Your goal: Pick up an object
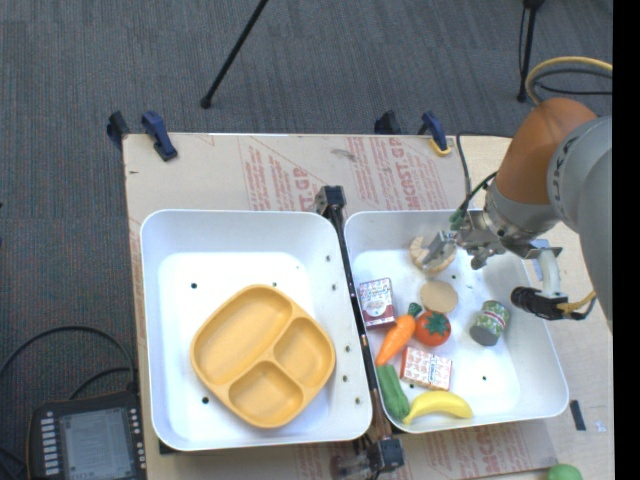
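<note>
Camera view: hand (440, 249) pinches a pale round piece (430, 256) over the right bin (520, 393); bench board (290, 173) print unreadable.

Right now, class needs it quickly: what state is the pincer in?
Pincer: over the right bin, at a beige object; open or closed cannot be told.

bench (250, 173): cardboard-topped | left white bin (160, 268) | right white bin (530, 378) | blue clamps (158, 133) at far edge
</note>
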Robot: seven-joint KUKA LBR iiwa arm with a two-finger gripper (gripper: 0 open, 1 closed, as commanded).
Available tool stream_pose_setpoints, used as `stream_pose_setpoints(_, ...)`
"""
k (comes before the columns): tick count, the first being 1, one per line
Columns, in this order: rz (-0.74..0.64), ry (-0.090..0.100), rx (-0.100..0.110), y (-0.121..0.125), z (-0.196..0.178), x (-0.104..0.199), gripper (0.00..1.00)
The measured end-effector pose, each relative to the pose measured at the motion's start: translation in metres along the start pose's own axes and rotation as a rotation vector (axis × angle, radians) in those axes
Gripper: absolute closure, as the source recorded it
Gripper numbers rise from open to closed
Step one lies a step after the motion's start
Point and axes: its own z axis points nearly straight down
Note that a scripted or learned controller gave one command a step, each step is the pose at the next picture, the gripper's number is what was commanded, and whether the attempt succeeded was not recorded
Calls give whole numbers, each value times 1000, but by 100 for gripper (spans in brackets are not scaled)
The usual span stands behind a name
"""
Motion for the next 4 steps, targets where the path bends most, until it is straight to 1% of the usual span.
stream_pose_setpoints(1, -2, 0, 0, 0, -10, 0, 100)
stream_pose_setpoints(2, -2, 0, 0, 0, -10, 0, 0)
stream_pose_setpoints(3, 5, 1, 1, -62, 11, 45, 0)
stream_pose_setpoints(4, 8, 2, 1, -61, 1, 44, 100)
